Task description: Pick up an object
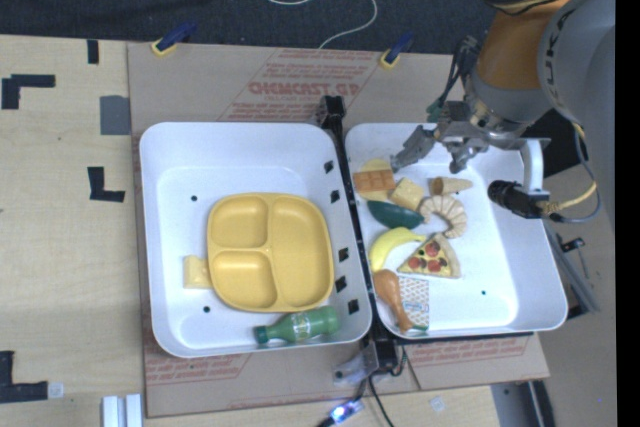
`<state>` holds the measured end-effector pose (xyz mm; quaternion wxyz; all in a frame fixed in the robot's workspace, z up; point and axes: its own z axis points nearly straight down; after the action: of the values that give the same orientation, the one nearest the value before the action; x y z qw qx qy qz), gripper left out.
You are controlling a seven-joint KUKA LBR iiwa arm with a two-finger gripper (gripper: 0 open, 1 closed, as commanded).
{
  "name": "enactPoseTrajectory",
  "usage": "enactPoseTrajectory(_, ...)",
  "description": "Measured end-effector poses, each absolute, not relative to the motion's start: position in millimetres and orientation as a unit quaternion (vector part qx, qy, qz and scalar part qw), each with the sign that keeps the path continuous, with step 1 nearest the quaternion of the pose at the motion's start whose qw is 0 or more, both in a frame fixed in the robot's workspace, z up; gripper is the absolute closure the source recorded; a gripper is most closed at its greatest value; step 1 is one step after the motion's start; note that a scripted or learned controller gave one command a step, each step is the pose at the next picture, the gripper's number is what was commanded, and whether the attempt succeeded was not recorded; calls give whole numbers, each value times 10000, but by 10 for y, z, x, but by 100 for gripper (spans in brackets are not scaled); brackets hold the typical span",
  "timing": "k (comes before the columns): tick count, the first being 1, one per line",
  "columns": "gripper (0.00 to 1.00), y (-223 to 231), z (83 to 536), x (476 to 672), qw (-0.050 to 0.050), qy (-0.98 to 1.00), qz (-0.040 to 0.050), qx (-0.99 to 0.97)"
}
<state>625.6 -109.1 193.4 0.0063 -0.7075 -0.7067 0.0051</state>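
Observation:
My gripper [436, 156] hangs over the back of the right bin [520, 285], open, with nothing between its fingers [408, 155]. Just below it lie a brown waffle piece [374, 181], a pale bread chunk [407, 193], a small tan piece [451, 185] and a shrimp [446, 212]. Further forward are a green pepper [392, 213], a yellow banana [388, 246], a pizza slice [432, 258] and an orange drumstick-like piece [390, 293].
The left bin [170, 165] holds a yellow divided plate [270, 250], a green bottle [297, 326] lying at the front, and a yellow cheese slice [194, 271] by the plate. The right part of the right bin is bare. A cable [320, 0] runs behind the bins.

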Motion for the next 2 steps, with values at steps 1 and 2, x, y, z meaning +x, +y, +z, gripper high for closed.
enactPoseTrajectory(1, 0, -1090, 2020, 6288, 6, -7077, 4, -7065)
enactPoseTrajectory(2, 0, -1179, 1518, 6259, 21, -7073, 25, -7069)
